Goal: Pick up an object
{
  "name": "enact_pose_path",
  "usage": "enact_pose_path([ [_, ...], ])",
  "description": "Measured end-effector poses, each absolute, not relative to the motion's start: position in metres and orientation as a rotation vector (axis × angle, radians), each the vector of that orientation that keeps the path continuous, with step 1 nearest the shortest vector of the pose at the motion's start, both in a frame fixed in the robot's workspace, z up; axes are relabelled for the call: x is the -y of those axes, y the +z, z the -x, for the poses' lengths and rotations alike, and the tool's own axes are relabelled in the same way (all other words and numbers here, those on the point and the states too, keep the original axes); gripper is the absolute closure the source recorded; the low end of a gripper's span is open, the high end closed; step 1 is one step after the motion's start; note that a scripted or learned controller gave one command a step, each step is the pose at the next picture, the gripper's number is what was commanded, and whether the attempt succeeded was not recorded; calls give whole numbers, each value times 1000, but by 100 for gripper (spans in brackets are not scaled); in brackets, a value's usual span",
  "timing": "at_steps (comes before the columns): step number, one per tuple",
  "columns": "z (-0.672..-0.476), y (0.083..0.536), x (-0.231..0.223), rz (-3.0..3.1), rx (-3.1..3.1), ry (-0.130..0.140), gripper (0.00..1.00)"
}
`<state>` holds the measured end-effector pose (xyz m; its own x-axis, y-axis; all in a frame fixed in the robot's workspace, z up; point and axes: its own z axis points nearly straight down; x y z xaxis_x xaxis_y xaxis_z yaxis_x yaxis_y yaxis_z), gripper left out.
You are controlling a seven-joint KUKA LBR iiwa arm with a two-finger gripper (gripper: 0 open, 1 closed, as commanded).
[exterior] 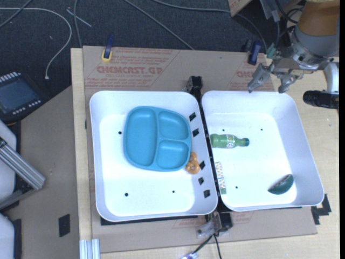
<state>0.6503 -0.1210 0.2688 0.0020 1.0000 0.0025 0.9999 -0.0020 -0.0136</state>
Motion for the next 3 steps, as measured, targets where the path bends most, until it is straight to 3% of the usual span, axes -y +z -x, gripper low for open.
enact_pose_path([
  [1, -652, 277, 121, 2220, 2221, 0, 0],
  [3, -644, 184, 129, 2218, 2217, 5, 0],
])
